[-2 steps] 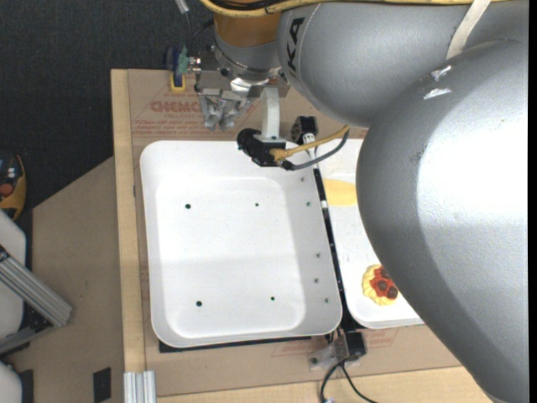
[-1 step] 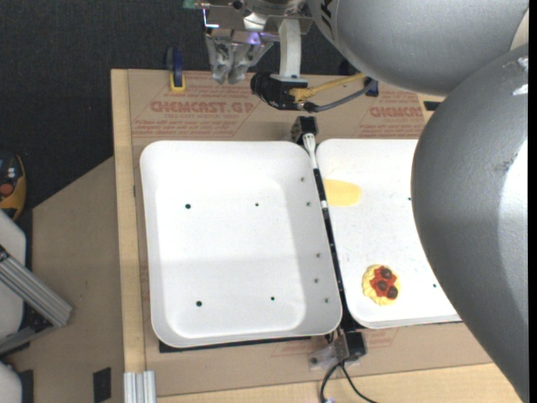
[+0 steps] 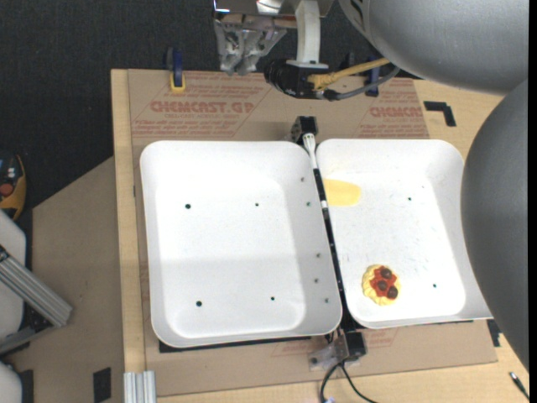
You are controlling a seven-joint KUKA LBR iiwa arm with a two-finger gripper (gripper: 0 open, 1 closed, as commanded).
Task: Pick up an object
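Grey arm nearest, tool — well apart from pizza toy

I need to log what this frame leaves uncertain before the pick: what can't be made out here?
- Gripper: small and blurred at the top edge; finger state unreadable.
- Right bin: its right side is covered by the grey arm.
- Round toy: too small to identify its red toppings.
- Yellow piece: a flat blob, kind unclear.

We see a brown board with red letters lying on a dark floor. A blue and yellow clamp holds its back edge. Silver metal bars sit at the left.
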